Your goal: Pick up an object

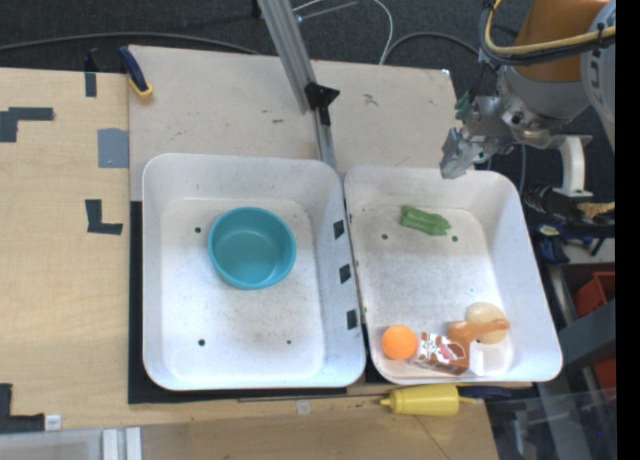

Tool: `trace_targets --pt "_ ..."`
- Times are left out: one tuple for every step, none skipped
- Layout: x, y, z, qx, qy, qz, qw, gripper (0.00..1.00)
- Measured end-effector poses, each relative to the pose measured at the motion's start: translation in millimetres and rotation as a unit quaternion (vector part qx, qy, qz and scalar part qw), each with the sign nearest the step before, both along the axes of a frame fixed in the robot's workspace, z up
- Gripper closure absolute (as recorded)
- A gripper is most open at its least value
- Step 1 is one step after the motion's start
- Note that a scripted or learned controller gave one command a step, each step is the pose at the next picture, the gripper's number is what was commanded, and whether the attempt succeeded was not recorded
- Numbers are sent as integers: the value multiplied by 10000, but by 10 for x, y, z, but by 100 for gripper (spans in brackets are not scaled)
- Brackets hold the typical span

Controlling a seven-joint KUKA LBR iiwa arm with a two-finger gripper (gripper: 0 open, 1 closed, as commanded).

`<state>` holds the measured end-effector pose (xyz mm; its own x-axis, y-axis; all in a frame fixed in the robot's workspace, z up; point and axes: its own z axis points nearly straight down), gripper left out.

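The gripper [456, 162] is seen above the far rim of the right bin [520, 210], nothing held; its finger state cannot be told. A green object [425, 219] lies near it; a teal bowl [252, 247] sits in the left bin [160, 248].

Non-task items noted from where I work: a yellow bottle [424, 400] lies on its side just outside the near rim of the right bin. A blue-and-yellow clamp [135, 72] sits at the surface's far left corner. A grey metal post [288, 30] slants across the far side. Black tape marks [98, 216] on the wooden surface [60, 278].
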<state>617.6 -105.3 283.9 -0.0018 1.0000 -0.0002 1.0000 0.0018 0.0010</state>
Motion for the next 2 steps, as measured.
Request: trace_targets --pt "4 622 -139 7 13 25 10000 100" --pt "-46 1190 -189 7 17 26 10000 100"
